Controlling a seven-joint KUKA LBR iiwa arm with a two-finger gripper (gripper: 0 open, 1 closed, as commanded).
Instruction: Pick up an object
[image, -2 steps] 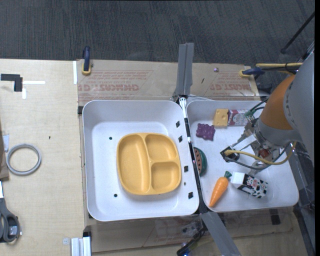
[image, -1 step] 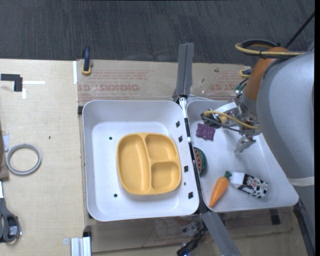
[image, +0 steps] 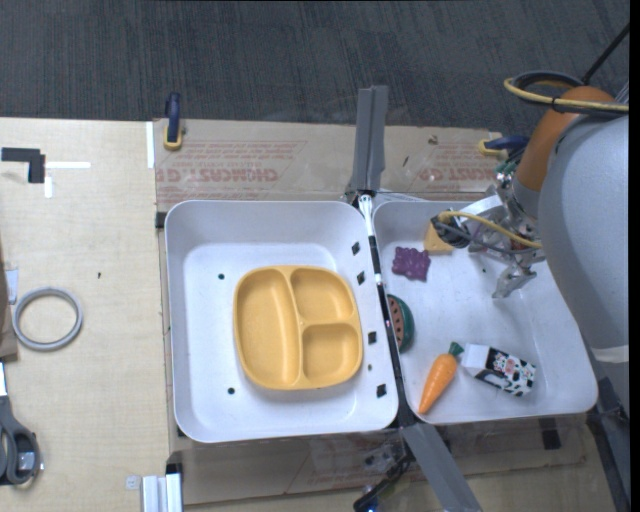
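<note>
**Over the right bin**

Left of the divider (image: 378, 300): yellow plate (image: 297, 327) in the left bin (image: 195, 300). Against the divider: watermelon slice (image: 401, 323). Right of it: grapes (image: 410, 263), carrot (image: 436, 382), milk carton (image: 502, 369), cheese wedge (image: 437, 238). Farthest right: gripper (image: 508, 283), hanging low, fingers slightly parted, gripping nothing.

A dark grey carpeted floor (image: 250, 50) fills the top of the view. Below it lies a pale wooden benchtop (image: 80, 230), with a brown printed cardboard sheet (image: 260, 165) spread across its middle. A small blue clamp (image: 174, 118) grips the cardboard's upper left corner. A grey roll of tape (image: 45, 318) rests flat on the wood at the left. A black bracket (image: 26, 160) sits near the upper left edge. The lighting is even and soft.
</note>
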